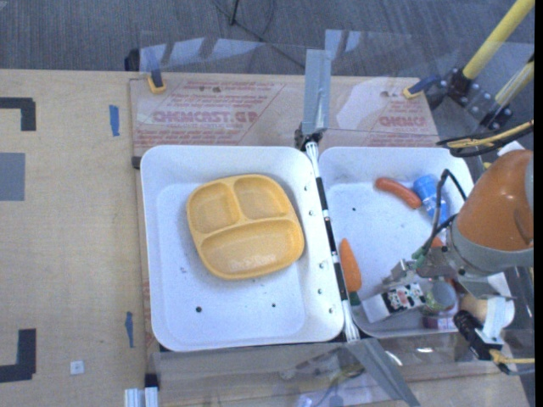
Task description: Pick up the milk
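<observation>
One arm low over the milk [404, 297] in right bin's [373, 219] near corner (fingers' state: cannot tell).

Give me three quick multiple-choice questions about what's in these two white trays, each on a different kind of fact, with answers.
1. Where does the yellow divided plate lie?
A. Left bin
B. Right bin
C. On the cardboard

2. How many compartments does the plate have?
A. Two
B. Three
C. Five

3. How does the carrot lie in the right bin?
A. Standing upright
B. On top of the plate
C. Flat, along the bin's left wall

Answers: 1 A, the plate sits in the left bin. 2 B, two small sections and one large show. 3 C, it lies flat beside the divider.
</observation>
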You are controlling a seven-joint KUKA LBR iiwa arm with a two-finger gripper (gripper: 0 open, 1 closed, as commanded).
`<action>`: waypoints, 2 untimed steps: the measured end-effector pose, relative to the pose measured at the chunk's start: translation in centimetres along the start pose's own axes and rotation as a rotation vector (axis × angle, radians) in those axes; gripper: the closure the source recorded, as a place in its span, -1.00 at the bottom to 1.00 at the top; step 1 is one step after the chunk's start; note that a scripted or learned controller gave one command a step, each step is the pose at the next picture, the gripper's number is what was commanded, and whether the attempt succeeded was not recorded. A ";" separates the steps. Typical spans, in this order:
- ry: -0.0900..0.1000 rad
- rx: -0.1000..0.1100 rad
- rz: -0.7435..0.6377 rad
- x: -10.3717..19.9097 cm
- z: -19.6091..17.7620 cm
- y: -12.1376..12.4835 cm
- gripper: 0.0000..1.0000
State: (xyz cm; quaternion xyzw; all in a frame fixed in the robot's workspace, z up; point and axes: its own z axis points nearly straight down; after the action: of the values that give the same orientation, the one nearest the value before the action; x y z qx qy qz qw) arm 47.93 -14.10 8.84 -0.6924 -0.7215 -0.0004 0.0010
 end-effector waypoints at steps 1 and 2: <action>-0.014 -0.010 -0.199 3.9 -0.1 0.4 -1.00; -0.007 -0.010 -0.199 4.2 -0.9 0.4 1.00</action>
State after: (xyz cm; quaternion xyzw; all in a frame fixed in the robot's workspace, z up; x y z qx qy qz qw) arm 48.14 -9.93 9.77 -0.6175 -0.7865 -0.0017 -0.0049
